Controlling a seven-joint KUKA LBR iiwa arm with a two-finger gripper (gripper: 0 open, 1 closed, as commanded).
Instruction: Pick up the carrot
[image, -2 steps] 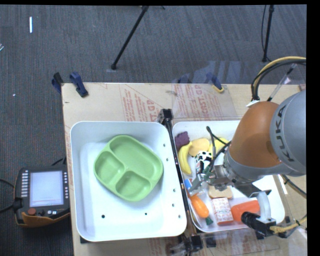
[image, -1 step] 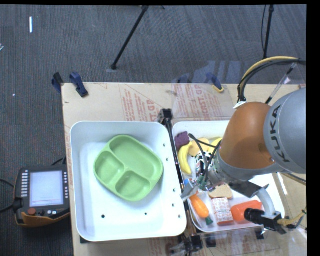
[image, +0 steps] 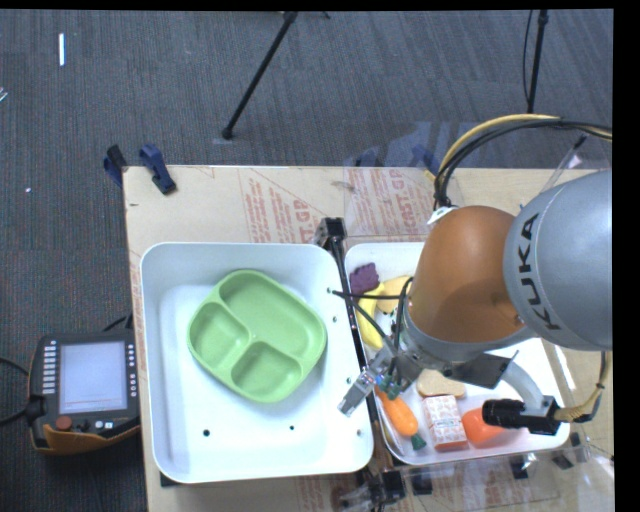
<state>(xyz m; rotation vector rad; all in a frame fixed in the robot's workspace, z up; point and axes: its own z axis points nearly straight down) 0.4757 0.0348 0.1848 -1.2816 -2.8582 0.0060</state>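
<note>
Within the right shallow white plastic bin (image: 560, 440), a small tapered orange carrot with a green tip (image: 400, 414) is seen lying beside a red-and-white box (image: 443, 420). Just above its far end the metal two-finger gripper (image: 378, 384) is poised; its grasp cannot be told. A smooth green three-compartment plate (image: 257, 335) is held by the left bin (image: 160, 300).

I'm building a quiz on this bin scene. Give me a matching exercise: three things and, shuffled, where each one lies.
Things:
1. green divided plate
2. carrot
3. purple item

Places:
A. right bin, near its front edge, just below the gripper
B. right bin, far corner by the divider
C. left bin, middle

Pairs: 1-C, 2-A, 3-B
</note>
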